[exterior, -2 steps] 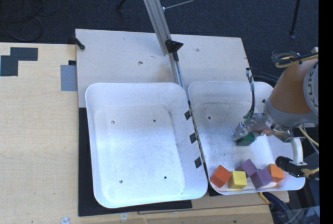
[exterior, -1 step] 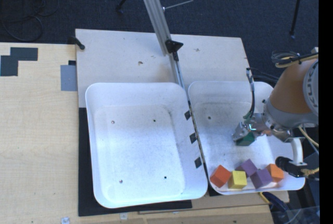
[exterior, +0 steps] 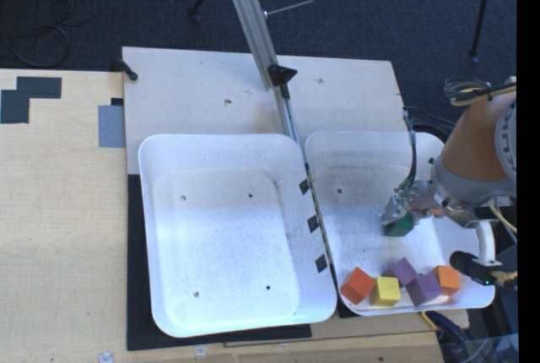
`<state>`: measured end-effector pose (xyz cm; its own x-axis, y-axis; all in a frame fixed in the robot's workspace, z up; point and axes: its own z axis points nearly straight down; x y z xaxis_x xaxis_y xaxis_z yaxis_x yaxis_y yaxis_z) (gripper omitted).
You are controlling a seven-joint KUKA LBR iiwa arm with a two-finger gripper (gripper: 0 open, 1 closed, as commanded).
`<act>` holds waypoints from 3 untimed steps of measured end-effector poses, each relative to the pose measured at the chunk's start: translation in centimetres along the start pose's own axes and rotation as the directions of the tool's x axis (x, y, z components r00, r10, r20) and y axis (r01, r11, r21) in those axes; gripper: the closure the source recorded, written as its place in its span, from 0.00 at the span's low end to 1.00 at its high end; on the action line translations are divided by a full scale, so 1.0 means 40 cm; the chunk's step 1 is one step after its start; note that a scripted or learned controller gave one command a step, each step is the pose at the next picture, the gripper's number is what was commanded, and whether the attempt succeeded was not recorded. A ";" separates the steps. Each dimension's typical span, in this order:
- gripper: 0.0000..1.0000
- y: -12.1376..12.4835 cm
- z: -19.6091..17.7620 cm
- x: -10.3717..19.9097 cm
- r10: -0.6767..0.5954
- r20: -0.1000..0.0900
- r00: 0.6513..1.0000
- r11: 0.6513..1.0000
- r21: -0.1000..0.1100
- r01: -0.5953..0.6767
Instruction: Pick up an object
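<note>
Down at the front edge of the right bin (exterior: 337, 159), five small blocks sit in a row. From one side to the other they are a red block (exterior: 359, 284), a yellow block (exterior: 387, 290), two purple blocks (exterior: 404, 270) (exterior: 423, 289) and an orange block (exterior: 447, 279). They are close together, and some of them touch.

A bit farther back in the same bin is the gripper (exterior: 402, 214). It comes in on the big grey and orange arm (exterior: 477, 154). A green block (exterior: 398, 224) sits right at its tip. The green block looks like it is between the fingers, but the tip is small and dark, so I cannot tell if the fingers are open or closed on it.

Beside it, the left bin (exterior: 160, 184) is white with little dark dots on its floor. Behind both bins is a pale board (exterior: 194, 91), and a long metal bar (exterior: 250, 11) leans over it.

What could go wrong? If the fingers only pinch a corner of the green block, it could slip out when the arm lifts. It might drop and roll into the row of blocks at the front and knock them about. If the fingers are not really around it, the arm could go up with nothing.
</note>
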<state>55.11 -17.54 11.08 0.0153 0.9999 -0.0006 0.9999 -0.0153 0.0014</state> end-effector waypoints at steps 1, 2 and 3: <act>1.00 0.108 -0.109 0.120 -0.022 -0.002 1.000 1.000 -0.002 0.022; 1.00 0.146 -0.202 0.353 -0.023 -0.005 1.000 1.000 0.001 0.023; 1.00 0.142 -0.358 0.332 -0.016 -0.001 1.000 1.000 -0.001 0.016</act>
<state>60.97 -4.34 25.40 -0.0007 1.0000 -0.0001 1.0000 0.0007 0.0025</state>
